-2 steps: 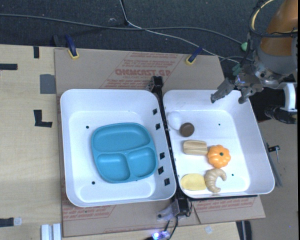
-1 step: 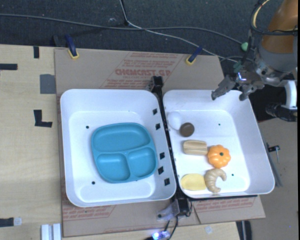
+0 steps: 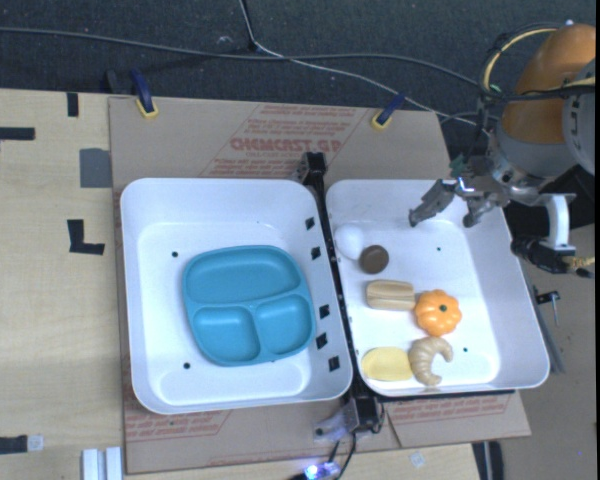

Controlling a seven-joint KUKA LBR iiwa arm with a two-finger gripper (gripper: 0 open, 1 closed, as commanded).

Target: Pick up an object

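- Nearest the camera in the right bin [image 3: 500,298], a toy croissant [image 3: 430,358] and a yellow slice [image 3: 384,364] lie just below the toy pumpkin [image 3: 438,312].
- The pumpkin looks light, stiff and smooth; gripping across its ribbed sides seems best.
- Beyond the pumpkin, the gripper [image 3: 448,206] hovers, fingers spread, holding nothing.

The arm [image 3: 550,98] runs off the right edge, and the croissant [image 3: 432,358] overlaps the yellow piece [image 3: 383,365].

Orange pumpkin [image 3: 438,313], croissant [image 3: 430,357], brown ball [image 3: 374,259], right bin [image 3: 480,268]
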